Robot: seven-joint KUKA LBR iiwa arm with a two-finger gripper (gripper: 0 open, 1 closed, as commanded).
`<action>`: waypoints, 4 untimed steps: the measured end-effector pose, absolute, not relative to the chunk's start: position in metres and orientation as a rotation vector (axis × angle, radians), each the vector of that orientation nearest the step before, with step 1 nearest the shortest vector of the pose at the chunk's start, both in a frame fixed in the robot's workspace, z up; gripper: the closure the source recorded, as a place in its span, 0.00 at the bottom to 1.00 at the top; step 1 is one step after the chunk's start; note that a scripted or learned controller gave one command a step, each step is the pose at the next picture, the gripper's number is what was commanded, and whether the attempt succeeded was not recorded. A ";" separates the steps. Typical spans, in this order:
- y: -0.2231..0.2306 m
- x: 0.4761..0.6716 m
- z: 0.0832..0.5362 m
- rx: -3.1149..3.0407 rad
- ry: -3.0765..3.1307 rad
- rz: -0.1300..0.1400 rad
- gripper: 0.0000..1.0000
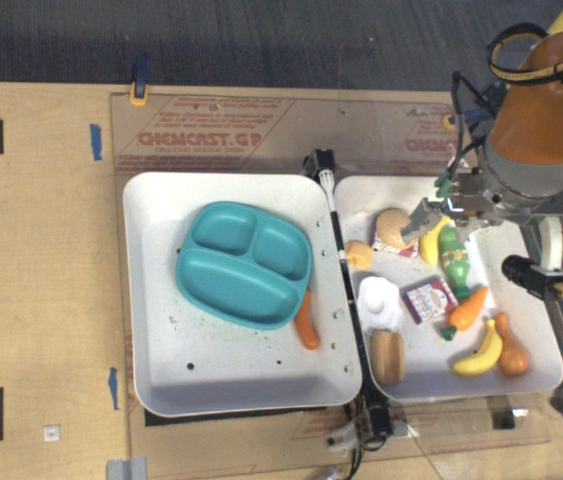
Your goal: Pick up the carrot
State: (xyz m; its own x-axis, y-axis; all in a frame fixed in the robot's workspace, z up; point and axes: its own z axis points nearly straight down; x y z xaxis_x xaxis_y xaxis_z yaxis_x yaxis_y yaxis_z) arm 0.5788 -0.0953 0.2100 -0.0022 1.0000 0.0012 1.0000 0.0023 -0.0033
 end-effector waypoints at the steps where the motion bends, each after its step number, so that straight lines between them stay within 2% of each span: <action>1: -0.205 0.525 0.200 -1.886 -2.511 0.006 0.00; 2: -0.170 0.500 0.096 -1.968 -2.461 -0.005 0.00; 3: -0.110 0.483 0.089 -2.300 -2.159 -0.010 0.00; 4: -0.114 0.485 0.101 -2.316 -2.158 -0.010 1.00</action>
State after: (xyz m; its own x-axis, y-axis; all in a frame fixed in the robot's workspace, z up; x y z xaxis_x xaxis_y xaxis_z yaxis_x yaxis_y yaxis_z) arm 0.4850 -0.1139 0.1006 0.0706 0.9974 -0.0115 0.9973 -0.0704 0.0214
